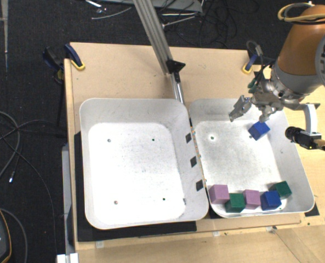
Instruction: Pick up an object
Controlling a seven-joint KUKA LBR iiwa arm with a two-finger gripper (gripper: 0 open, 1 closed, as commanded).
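1. Overhead, the gripper (254, 112) hangs above the far part of the right bin (236, 158), its two fingers spread apart.
2. One finger (239, 109) points left and the other (264, 113) sits just above a blue cube (258, 130); the cube lies tilted just beside that finger's tip, not between the two, so nothing is grasped.
3. Along the near wall of the same bin five more blocks huddle: a purple cube (219, 193), a green cube (236, 202), a second purple cube (252, 198), a second blue cube (270, 200) and a dark green cube (282, 189), several touching their neighbours.
4. These lie well apart from the gripper.
5. Beside it, the left bin (132, 160) shows only its speckled floor.
6. A slanted metal rail (154, 29) runs down to the gap between the bins.
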